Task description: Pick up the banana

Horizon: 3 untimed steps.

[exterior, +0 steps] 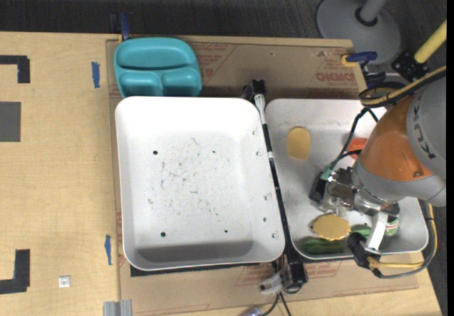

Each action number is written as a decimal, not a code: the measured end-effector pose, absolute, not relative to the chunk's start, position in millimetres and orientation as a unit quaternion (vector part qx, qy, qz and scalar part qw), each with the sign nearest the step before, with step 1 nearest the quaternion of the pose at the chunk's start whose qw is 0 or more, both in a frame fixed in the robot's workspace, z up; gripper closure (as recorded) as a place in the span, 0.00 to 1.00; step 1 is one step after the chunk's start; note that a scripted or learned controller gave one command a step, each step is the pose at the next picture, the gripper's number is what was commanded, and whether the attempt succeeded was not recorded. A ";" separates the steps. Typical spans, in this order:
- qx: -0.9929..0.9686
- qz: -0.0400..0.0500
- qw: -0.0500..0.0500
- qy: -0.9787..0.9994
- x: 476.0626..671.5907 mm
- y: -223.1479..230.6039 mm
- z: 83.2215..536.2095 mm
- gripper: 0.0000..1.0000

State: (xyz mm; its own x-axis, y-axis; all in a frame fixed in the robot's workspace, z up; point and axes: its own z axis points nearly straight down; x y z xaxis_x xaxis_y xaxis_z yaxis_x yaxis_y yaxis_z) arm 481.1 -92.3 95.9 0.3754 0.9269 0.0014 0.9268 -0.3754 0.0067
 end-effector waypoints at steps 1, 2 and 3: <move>0.829 0.003 0.003 0.559 481.6 -92.2 106.0 1.00; 0.877 0.001 0.000 0.480 492.9 -95.3 86.1 1.00; 0.877 0.001 0.000 0.480 493.0 -95.1 95.6 1.00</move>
